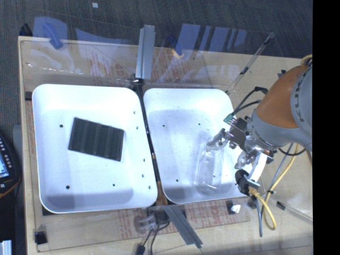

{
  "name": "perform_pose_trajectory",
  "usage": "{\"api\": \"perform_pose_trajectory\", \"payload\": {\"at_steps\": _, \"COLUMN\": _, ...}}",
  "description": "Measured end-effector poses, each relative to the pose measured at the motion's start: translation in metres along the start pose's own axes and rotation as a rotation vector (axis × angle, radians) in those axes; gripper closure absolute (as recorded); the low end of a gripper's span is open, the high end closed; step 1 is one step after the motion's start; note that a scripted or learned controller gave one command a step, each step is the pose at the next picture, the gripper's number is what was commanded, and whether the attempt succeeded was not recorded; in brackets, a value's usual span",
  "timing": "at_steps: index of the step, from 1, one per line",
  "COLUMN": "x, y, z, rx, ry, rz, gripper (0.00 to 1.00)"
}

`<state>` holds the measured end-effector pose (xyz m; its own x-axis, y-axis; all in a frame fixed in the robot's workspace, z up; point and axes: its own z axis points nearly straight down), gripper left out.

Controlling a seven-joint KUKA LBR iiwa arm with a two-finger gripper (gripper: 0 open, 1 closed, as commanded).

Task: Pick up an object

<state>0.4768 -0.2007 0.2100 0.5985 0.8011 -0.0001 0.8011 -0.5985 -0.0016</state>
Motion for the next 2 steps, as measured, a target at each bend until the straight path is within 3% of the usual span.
{"api": "perform_pose_trajectory", "payload": {"at_steps": 1, "x": 0.049, "y": -0.036, "z": 0.031, "rx": 0.002, "ry": 0.0, "rz": -0.105, "gripper": 0.0}}
{"api": "perform_pose_trajectory", "payload": {"at_steps": 2, "x": 0.004, "y": -0.003, "z": 0.003, "rx": 0.001, "ry": 0.0, "rz": -0.06, "gripper": 0.0}}
